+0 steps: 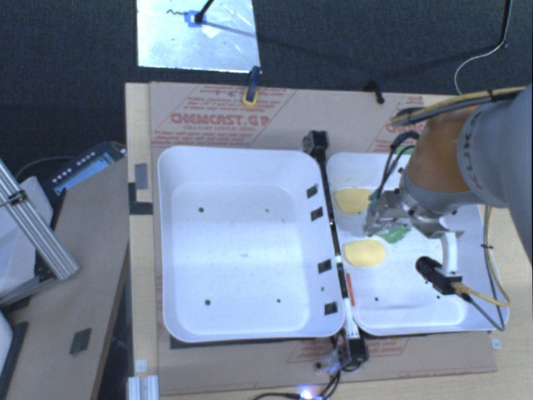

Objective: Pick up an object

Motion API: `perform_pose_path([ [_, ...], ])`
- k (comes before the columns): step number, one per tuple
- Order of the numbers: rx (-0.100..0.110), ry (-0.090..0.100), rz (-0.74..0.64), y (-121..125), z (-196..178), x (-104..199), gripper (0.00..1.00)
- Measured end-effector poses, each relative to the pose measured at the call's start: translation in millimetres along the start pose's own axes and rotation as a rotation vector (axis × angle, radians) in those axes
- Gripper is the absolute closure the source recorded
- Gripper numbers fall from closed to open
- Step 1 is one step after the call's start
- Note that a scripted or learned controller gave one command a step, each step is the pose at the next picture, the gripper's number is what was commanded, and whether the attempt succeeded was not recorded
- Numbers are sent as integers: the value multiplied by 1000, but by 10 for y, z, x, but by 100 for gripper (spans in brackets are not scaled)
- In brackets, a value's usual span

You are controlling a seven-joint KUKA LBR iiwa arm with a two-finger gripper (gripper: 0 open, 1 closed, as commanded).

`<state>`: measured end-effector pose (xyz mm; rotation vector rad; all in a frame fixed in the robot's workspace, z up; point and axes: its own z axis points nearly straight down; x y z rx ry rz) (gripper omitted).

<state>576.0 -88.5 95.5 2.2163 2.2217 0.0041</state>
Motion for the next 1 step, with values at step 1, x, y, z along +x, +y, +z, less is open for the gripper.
perform_pose_path([
  [1,-9,1,-9,610,-947,719,100],
])
